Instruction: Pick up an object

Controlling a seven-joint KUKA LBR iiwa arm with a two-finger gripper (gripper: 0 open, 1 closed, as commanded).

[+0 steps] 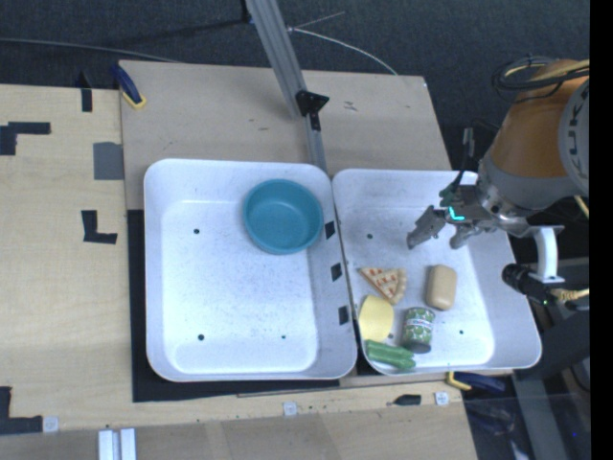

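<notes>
My gripper (441, 235) hangs over the upper part of the right bin (383, 195), its two dark fingers spread apart with nothing between them. Below it lie a tan bread-like lump (441, 286), a pizza slice (384, 280), a yellow wedge (376, 317), a small green can (418, 328) and a green pickle-like piece (390, 355). The tan lump is the nearest, a short way below the fingertips.
A blue bowl (283, 216) sits in the upper right of the left bin (182, 286). A grey metal pole (278, 46) slants down to the ridge between the bins. The arm's orange band (536, 132) fills the right side.
</notes>
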